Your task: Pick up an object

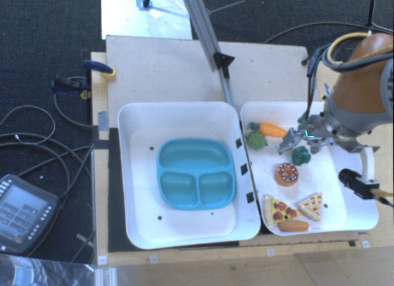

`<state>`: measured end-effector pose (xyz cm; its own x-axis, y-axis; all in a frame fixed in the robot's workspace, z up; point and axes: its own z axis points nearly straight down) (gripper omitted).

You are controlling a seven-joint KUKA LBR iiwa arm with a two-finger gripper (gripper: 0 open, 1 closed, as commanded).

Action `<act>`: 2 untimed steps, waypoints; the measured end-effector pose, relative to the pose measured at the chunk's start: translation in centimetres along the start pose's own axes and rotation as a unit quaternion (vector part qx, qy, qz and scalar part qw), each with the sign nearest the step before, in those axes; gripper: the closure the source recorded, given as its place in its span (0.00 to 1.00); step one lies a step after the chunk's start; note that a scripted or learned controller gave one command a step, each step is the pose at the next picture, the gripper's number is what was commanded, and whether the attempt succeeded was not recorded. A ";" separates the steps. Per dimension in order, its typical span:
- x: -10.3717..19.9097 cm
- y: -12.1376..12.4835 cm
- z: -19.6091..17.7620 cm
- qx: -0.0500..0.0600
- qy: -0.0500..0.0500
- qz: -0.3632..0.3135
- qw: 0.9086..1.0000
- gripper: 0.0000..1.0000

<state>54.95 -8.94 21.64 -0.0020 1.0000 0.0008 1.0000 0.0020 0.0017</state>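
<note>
Green broccoli floret (301,155) lies in right bin (369,217), just below gripper (294,143). Finger state: cannot tell. Approach step, seemingly. Next move: descend over floret, close, lift. Donut (286,174) just beside floret.

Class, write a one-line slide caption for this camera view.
Gripper hovering over toy food in the right bin, near a broccoli and carrot; blue divided plate in the left bin.

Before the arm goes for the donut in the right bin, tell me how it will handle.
The donut looks like a rigid toy, so it probably keeps its shape when squeezed. It lies flat, so it should slide rather than roll if nudged. Its rounded, glossy-looking rim may slip between the fingers; the dark green broccoli close by could get bumped.
</note>
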 end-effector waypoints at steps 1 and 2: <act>0.1 0.2 6.3 0.003 0.000 0.001 1.000 0.00; 0.3 0.3 10.3 0.000 0.000 0.001 1.000 0.00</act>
<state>55.29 -8.61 11.30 -0.0010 1.0000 -0.0001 1.0000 0.0010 0.0009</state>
